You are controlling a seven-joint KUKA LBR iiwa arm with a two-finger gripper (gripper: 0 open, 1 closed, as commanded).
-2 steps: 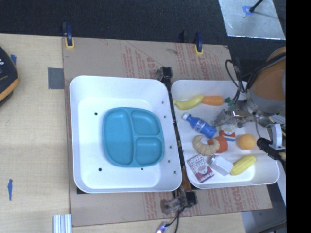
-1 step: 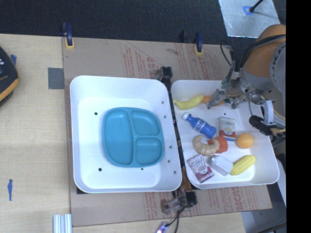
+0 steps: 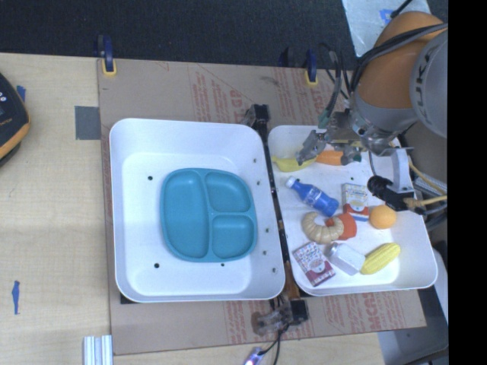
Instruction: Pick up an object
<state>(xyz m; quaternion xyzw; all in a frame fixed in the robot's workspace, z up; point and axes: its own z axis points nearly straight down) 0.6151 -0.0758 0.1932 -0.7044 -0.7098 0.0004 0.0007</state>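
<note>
My gripper (image 3: 329,151) hangs over the far part of the right bin (image 3: 415,280), fingers spread apart. An orange piece (image 3: 330,158) lies right between the fingertips; whether they touch it I cannot tell. A yellow item (image 3: 287,163) lies just to its left. Nearer the camera lie a blue bottle (image 3: 313,196), a tan ring-shaped pastry (image 3: 322,227), a small carton (image 3: 354,196), an orange fruit (image 3: 383,217), a corn cob (image 3: 380,258), a red packet (image 3: 313,261) and a white block (image 3: 347,258).
The left bin (image 3: 129,204) holds a blue divided plate (image 3: 208,214). Cables and a black connector (image 3: 384,191) hang over the right bin's far right side. Blue clamps (image 3: 107,55) hold the brown board at the back. A black and yellow device (image 3: 11,116) sits at the left edge.
</note>
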